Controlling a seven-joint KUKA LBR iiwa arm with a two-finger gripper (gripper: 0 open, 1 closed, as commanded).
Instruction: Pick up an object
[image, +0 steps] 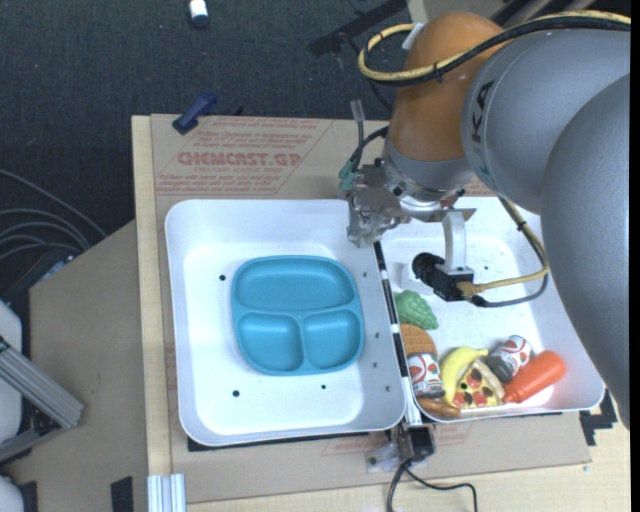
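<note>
Approach stage, I judge: my gripper (363, 222) hangs at the left rim of the right bin (500, 250); open or shut, I cannot tell. A toy banana (455, 363) and carrot (536, 375) lie heaped in its near corner, perhaps the likeliest picks. Next it must shift there and descend.

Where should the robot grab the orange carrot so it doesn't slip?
Across the middle of the orange carrot, coming straight down from above. It lies on its side, long and slim, so a squeeze across its narrow width probably fits best. Other toys crowd its lower end, and the right bin's rim is close.
</note>
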